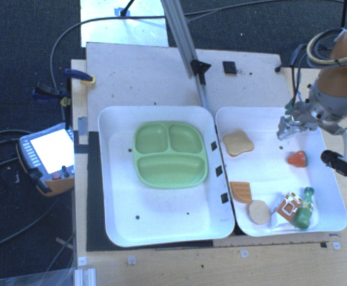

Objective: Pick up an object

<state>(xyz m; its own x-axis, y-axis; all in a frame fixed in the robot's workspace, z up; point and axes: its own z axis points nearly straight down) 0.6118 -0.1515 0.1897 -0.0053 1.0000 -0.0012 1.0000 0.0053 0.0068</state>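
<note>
The right bin (331,219) holds several small items. A tan bread-shaped piece (238,142) lies near its upper left. A red piece (297,158) sits toward the right side. Along the front lie an orange cracker-like square (241,191), a round beige disc (259,212), a small orange and white box (289,206) and a green bottle (304,211). My gripper (287,128) hangs over the upper right part of this bin, up and left of the red piece and well right of the bread piece. Nothing shows between its fingers.
The left bin (119,219) bears a green divided plate (170,155). A slanted metal pole (182,34) crosses the board behind the bins. A teach pendant (47,158) lies off the bench at the left. Cables run over the floor.
</note>
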